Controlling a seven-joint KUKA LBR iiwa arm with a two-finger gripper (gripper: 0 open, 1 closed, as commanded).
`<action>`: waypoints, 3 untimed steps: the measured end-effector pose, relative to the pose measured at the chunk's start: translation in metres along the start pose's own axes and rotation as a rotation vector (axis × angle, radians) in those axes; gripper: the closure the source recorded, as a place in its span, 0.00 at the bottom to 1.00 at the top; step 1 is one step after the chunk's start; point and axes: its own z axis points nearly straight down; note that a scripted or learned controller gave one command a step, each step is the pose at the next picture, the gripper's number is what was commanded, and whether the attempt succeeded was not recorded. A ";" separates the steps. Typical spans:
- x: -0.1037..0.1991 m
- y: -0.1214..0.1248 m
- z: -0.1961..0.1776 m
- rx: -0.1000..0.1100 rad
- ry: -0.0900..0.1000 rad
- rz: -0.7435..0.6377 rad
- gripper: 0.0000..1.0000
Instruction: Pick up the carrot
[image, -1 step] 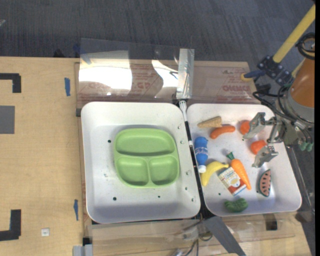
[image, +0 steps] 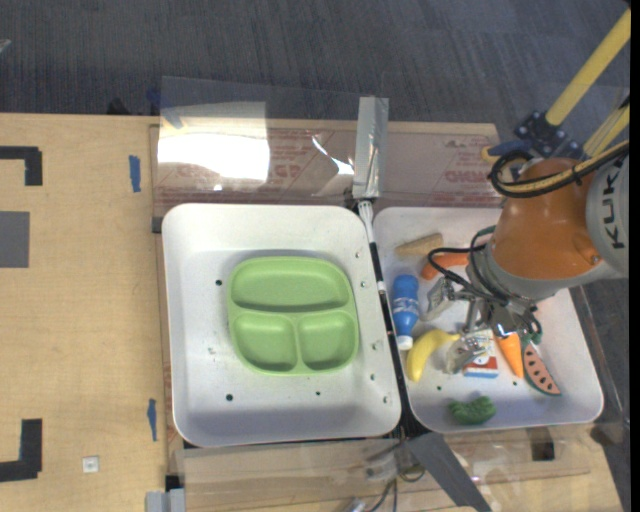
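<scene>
Bins (image: 190, 300) — two; green tray (image: 293, 312) — one; carrot (image: 509, 352) — one

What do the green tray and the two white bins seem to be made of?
Green tray: probably moulded plastic, matte, with soft rounded compartment edges. Left bin and right bin: likely thin formed plastic, smooth and slightly glossy, with rounded corners.

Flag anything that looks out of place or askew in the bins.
Nothing stands out. The green tray sits flat in the left bin; the toy food lies loose in the right bin, under the gripper.
</scene>
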 end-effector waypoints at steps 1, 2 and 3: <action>0.026 -0.099 -0.024 0.006 -0.005 0.152 0.00; 0.028 -0.076 0.000 0.013 -0.014 0.260 0.00; 0.020 -0.076 -0.015 0.018 -0.044 0.258 1.00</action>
